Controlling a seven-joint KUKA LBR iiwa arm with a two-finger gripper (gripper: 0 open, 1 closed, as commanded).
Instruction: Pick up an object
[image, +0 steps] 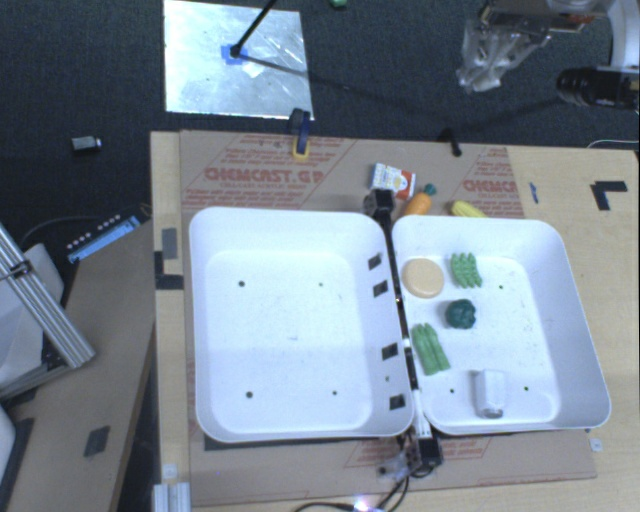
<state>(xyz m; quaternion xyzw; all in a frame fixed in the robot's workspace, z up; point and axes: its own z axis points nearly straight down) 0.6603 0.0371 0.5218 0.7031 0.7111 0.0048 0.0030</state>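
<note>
Bins: two shallow white plastic bins, smooth with rounded corners; the left bin (285, 330) bare, the right bin (545, 330) holding things.
Objects: round cream disc (423, 277), ridged green piece (465, 270), dark green knobbly lump (461, 314), long green pod (431, 349), pale cylinder (489, 391).
Claw (487, 58): upper right of the frame, blurred; spread or pressed together, cannot tell; nothing seen in it.
Relation: all objects lie well below the claw, apart from it.

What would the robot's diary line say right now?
gripper: raised beyond bins, holding nothing | right bin: five objects | pick: not started
</note>
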